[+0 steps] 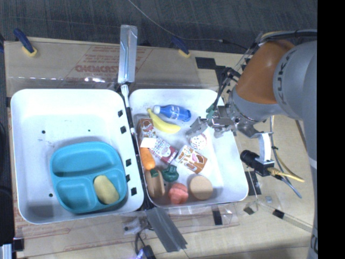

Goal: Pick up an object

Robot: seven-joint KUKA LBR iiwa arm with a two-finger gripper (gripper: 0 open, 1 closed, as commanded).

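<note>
The jaws [202,127] hang over the right bin [233,172], near its right wall and towards its far edge. Their state cannot be told from the camera view: the tips are small and merge with the clutter below. Nothing is visibly held between them.

Directly beside the jaws lies a small white carton [198,142] with red marks, and just below it a brown-and-white packet [193,159]. Judged from position alone, the carton is the likeliest target, lying between the centre and the right wall of the bin.

Procedure for the step in hand: descend vertically over the chosen item; align the jaws across its short dimension; avoid the neighbouring packets, which touch or overlap it. A skewed approach risks pinching two items or pushing the target against the bin wall.

Orientation: the carton is compact and its long axis cannot be made out with certainty. The banana [164,124], near the far edge, has its long axis running roughly left to right, parallel to that edge, with a blue bottle [175,112] just behind it on the same line.

Along the near edge sit a tan round item [200,186], a pink item [178,193] and an orange carrot-like piece [147,158].

The left bin [27,144] carries a blue divided tray [81,171] with a yellow potato-like item [106,189] in its near right compartment.
</note>
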